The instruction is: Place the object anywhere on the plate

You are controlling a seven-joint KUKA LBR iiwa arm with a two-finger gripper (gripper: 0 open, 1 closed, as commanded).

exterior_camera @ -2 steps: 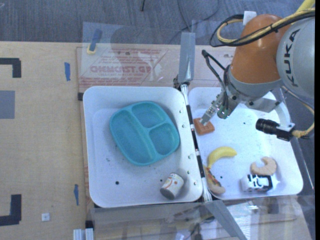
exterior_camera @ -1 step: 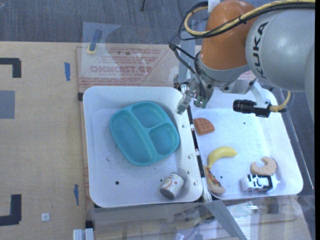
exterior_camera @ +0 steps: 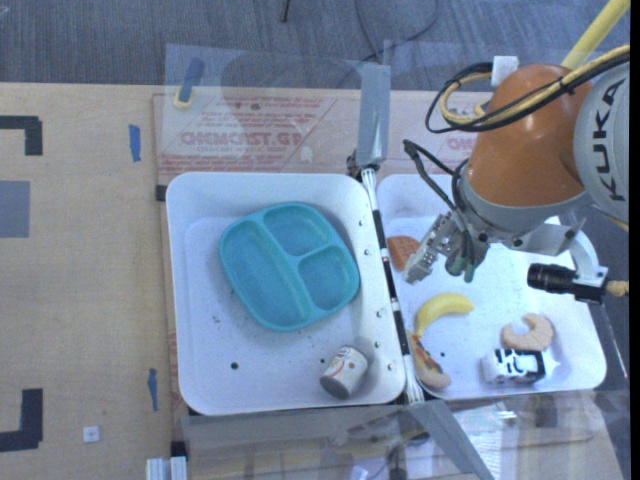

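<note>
Gripper (exterior_camera: 445,256) hangs over the right bin (exterior_camera: 590,368), fingers apart and pinching nothing. Just near of it lies a banana (exterior_camera: 443,309); an orange item (exterior_camera: 404,251) sits just left of it. Other items lie at the near right. The blue plate (exterior_camera: 288,265) in the left bin (exterior_camera: 190,268) carries nothing; a small cup (exterior_camera: 345,372) lies near it. Judgement: no object picked yet; grasp, transfer and placement all remain.

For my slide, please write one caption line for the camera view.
KUKA arm's tool hovers over the right bin above a banana; blue divided plate waits in the left bin.
</note>
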